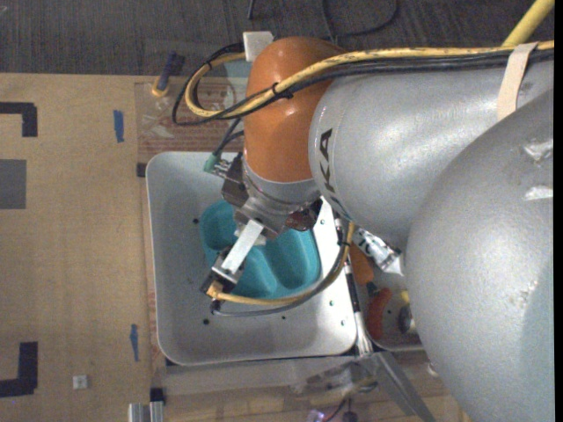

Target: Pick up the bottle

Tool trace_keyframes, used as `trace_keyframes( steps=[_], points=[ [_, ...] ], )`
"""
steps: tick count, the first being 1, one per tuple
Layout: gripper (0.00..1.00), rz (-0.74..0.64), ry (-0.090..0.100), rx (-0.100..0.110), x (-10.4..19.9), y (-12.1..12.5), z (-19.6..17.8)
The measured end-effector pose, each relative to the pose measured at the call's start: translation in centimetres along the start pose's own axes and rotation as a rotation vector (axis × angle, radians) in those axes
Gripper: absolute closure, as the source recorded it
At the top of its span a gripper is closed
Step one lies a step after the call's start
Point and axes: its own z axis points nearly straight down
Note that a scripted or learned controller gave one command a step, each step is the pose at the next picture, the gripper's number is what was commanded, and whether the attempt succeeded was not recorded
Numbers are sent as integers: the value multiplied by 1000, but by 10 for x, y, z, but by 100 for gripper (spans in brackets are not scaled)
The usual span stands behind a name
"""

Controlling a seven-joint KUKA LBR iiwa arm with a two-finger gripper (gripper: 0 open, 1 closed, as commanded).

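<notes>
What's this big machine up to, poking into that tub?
A grey robot arm with an orange band reaches in from the right and has its gripper down inside the left-hand white bin, right over a teal dish that lies there. The wrist hides what is under the gripper, so I cannot tell whether it has hold of anything. Just right of that bin, an orange thing peeks out from under the arm.

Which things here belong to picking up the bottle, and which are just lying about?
Job: gripper, over the left bin; teal container under it, perhaps the bottle, hard to tell.
Lying about: orange thing and white thing in the right bin.
</notes>
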Motion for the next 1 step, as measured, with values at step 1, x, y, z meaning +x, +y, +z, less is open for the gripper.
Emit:
trace_keyframes(
  steps=[1],
  points=[
    [100, -17, -1, 0, -66, 28, -33]
  ],
)
